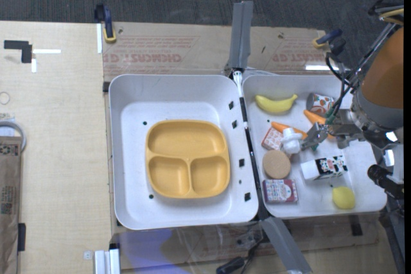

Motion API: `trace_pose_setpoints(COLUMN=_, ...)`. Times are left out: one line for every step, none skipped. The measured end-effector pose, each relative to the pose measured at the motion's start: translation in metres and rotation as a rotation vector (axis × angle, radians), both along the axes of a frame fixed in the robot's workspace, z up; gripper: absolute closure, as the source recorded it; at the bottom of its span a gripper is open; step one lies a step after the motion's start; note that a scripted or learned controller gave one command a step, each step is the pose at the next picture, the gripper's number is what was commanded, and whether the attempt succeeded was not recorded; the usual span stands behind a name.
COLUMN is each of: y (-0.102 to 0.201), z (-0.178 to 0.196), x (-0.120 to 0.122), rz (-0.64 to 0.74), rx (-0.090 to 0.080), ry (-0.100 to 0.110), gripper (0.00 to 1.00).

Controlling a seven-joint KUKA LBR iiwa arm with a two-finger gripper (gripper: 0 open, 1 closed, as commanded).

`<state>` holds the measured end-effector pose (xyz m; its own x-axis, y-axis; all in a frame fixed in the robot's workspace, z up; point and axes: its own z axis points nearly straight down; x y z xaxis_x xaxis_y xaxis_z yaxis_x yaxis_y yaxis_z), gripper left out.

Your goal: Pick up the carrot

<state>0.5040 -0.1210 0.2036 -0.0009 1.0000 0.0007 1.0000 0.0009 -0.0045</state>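
The carrot (286,128) is a thin orange stick lying in the right bin (366,205), just below the banana (276,102). Its right end runs under a small white object (292,138) and towards the gripper. My gripper (314,137) hangs low over the middle of the right bin, just right of the carrot's right end and close to it. The grey arm with its orange band (385,83) comes in from the right edge. Nothing shows as lifted off the bin floor.
The right bin also has a red-and-white carton (272,138), a round brown cookie (277,164), a pink box (280,190), a black-and-white carton (325,167), a lemon (344,197), another orange piece (314,117) and a small box (319,101). A yellow divided plate (188,158) lies in the left bin (122,138).
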Motion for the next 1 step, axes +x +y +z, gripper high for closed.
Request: trace_pose_setpoints(y=-0.0254, z=0.0515, x=0.0319, rz=0.035, rx=-0.001, ry=-0.003, gripper=0.0)
